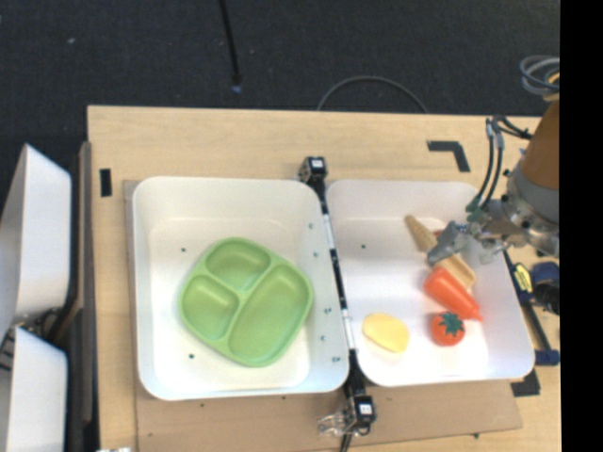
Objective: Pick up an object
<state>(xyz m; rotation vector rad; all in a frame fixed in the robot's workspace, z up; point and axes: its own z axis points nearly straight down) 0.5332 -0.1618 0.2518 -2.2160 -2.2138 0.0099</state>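
Since the gripper sits low in the right bin, right over the spot where the tan wedge-like piece meets the top of the orange carrot, I'd say the step in hand is closing on one of those two. The picture is too soft there for me to tell whether the fingers are apart or together, and nothing visibly sits between them, so I wouldn't call anything grabbed. To do it well I'd commit to one target: the carrot lies at a slant, so closing across its narrow width beats going along its length, and it touches the tan piece, so a sloppy close could catch both or shove one aside. The red tomato and the yellow lemon-ish thing sit near the bin's lower edge, clear of the action. The green divided plate is alone in the left bin. No brands, labels or readable writing anywhere on the counter.
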